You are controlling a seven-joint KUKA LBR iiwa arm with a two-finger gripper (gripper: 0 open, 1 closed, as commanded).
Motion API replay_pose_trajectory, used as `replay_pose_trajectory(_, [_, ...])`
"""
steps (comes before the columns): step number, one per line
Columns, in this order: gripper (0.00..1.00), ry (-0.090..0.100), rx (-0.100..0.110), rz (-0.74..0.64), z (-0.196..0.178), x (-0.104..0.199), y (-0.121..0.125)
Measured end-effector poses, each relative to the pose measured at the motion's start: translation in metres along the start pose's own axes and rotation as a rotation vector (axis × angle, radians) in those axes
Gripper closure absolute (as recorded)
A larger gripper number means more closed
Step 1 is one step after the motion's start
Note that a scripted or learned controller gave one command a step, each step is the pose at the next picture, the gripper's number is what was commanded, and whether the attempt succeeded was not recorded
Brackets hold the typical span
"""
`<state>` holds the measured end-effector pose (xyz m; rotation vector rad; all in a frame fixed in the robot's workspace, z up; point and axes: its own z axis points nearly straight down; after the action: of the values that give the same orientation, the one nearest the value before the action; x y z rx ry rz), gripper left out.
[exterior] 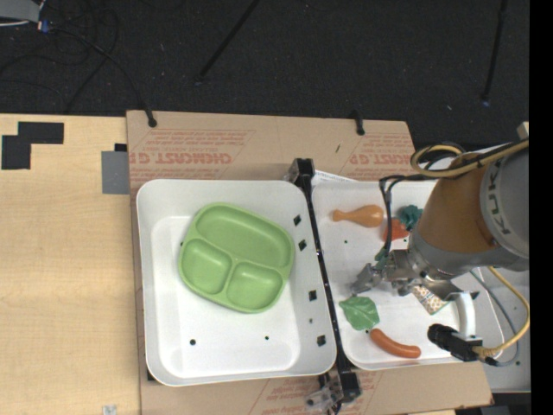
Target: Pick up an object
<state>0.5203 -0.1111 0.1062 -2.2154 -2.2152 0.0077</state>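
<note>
Grey metal claw (pixel 373 277) hangs low in the right white bin (pixel 449 357), its fingers spread apart and gripping nothing, just above a green leaf-shaped toy (pixel 359 310). An orange sausage-shaped toy (pixel 396 345) lies near, an orange drumstick-shaped toy (pixel 361 216) farther up, and a green divided plastic plate (pixel 235 257) sits in the left white bin (pixel 164 335).

The flat brown cardboard sheet (pixel 259 150) under the two white bins carries red printed lettering, seen upside down and hard to make out. The grey robot arm (pixel 511 210) bears dark letters reading "KUK".
</note>
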Motion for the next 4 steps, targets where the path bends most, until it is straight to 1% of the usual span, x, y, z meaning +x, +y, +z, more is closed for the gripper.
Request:
replay_pose_trajectory(1, [1.00, -0.001, -0.002, 0.005, -0.013, -0.002, 0.000])
replay_pose_trajectory(2, [1.00, -0.003, -0.012, -0.002, -0.072, 0.004, 0.007])
replay_pose_trajectory(3, [1.00, -0.003, -0.009, -0.001, -0.101, 0.003, 0.007])
replay_pose_trajectory(4, [1.00, 0.000, -0.005, -0.004, -0.094, 0.055, 0.007])
